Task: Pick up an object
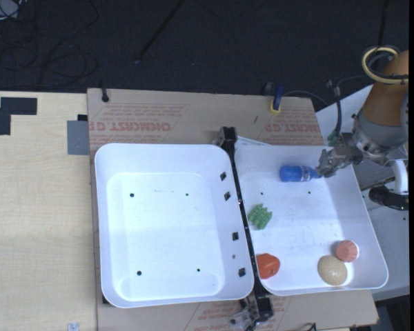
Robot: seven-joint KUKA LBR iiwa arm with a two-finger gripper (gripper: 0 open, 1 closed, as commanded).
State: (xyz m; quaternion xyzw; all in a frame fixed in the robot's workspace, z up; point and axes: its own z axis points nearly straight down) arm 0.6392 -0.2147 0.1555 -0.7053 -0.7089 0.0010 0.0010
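White bins (124, 158): two; objects: five.

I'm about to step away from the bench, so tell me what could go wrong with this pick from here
The gripper sits at the end of the blue object, near the right bin's far wall, so it may catch only the tip and slip. A push could roll it toward the green object. The wall leaves little room to reposition.

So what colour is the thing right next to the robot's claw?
Blue, seen in the camera view.
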